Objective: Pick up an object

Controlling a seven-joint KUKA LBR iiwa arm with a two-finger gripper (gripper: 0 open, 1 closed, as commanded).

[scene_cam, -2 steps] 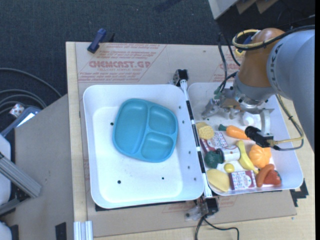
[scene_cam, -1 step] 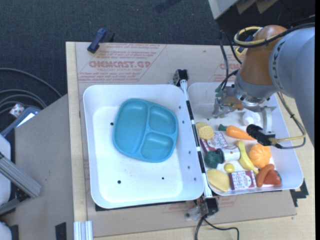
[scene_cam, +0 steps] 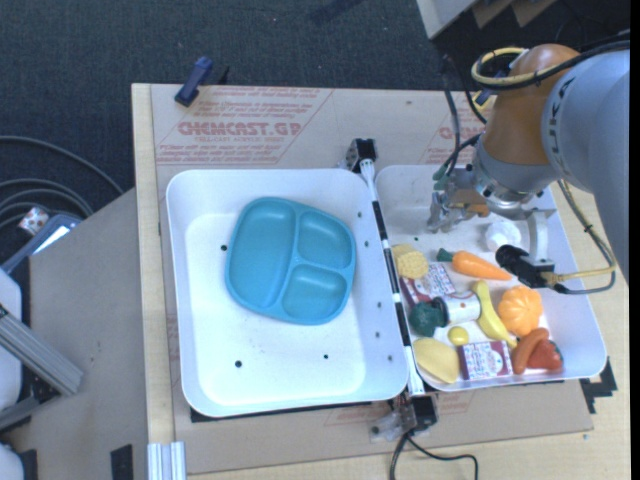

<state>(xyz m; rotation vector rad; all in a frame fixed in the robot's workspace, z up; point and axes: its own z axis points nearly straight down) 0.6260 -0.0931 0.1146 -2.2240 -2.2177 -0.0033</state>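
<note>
Above the right bin (scene_cam: 590, 353), the gripper (scene_cam: 447, 215) hangs over bare floor near the far wall, grasping nothing; whether it is released or clenched cannot be told. Candidate objects, carrot (scene_cam: 480, 265) and banana (scene_cam: 490, 313) included, crowd the near half.

Claw (scene_cam: 447, 211) hangs over the right bin (scene_cam: 590, 320) (toy food (scene_cam: 480, 313) heaped below); blue tray (scene_cam: 291, 260) lies left.

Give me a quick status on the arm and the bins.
Tool low in right bin, upper end, nothing seen between its fingers. Toy food piled below it: carrot nearest, corn, orange. Blue plate alone in left bin.
</note>
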